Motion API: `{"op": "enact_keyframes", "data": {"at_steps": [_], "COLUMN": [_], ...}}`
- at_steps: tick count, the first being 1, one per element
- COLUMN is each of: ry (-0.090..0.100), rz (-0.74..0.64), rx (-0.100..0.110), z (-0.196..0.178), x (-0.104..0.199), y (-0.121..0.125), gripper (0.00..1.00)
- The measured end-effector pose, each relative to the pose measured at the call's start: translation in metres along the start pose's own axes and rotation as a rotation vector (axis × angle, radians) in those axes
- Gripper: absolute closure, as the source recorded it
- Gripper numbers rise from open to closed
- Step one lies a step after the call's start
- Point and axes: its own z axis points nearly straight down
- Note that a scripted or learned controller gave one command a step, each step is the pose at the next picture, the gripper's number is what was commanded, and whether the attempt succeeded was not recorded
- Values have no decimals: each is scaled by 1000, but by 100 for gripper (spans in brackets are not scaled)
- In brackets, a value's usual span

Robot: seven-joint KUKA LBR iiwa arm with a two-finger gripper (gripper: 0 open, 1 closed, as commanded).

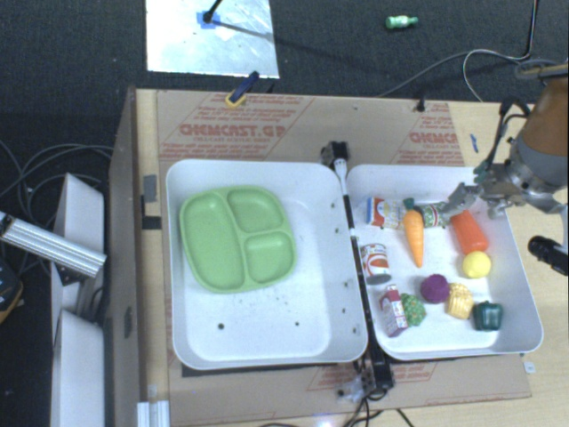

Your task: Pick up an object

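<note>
While reaching in from the right over the right-hand bin (524,323), the gripper (464,197) is hanging low at the bin's far side, and whether it is open or closed cannot be told. Just beside it, toward the bin's middle, a small green-capped bottle (430,214) is lying on its side, pointing toward the gripper. Next to that, a carrot (414,232) is lying with its long axis running front to back, green top at the far end and tip pointing at the near rim. An orange-red piece (468,232) is lying directly nearer the camera than the gripper, with a yellow ball (477,264), purple ball (434,287), corn (459,301), teal block (487,315), broccoli (412,309) and small cartons (376,261) crowding beyond. Farthest off, the left bin (204,345) is holding a green divided plate (236,237).
</note>
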Motion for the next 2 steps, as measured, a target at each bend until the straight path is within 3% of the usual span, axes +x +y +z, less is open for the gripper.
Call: {"op": "enact_keyframes", "data": {"at_steps": [1, 2], "ry": [-2, -3], "rz": [0, -3], "rx": [-7, -10], "z": [94, 84], "x": [24, 24], "y": [54, 55], "gripper": [0, 100]}}
